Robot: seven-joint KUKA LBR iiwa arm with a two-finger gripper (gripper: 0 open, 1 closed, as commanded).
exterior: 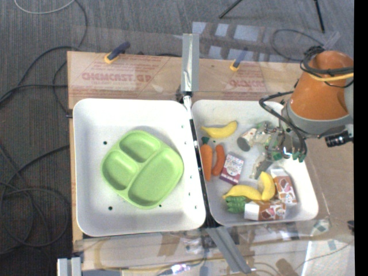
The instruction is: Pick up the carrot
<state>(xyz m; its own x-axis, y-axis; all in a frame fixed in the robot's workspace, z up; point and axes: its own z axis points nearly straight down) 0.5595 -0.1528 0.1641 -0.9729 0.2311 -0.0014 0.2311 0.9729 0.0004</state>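
Observation:
The carrot (206, 162), orange with a small green top, lies lengthwise along the left wall of the right bin (310, 209). A shorter orange-red piece (218, 158) rests against its right side. My gripper (269, 154) hangs over the middle-right of that bin, roughly a hand's width to the right of the carrot and apart from it. It sits above a clutter of small items, and the grey arm with its orange band (322, 94) rises behind it. Nothing is visibly held.
The right bin also holds a banana (220, 130) at the back, a pink carton (232, 167), two more bananas (244, 191) (266, 184), a green toy (233, 204) and red-and-white boxes (284, 188). In the left bin (86, 211) lies a green divided plate (144, 168).

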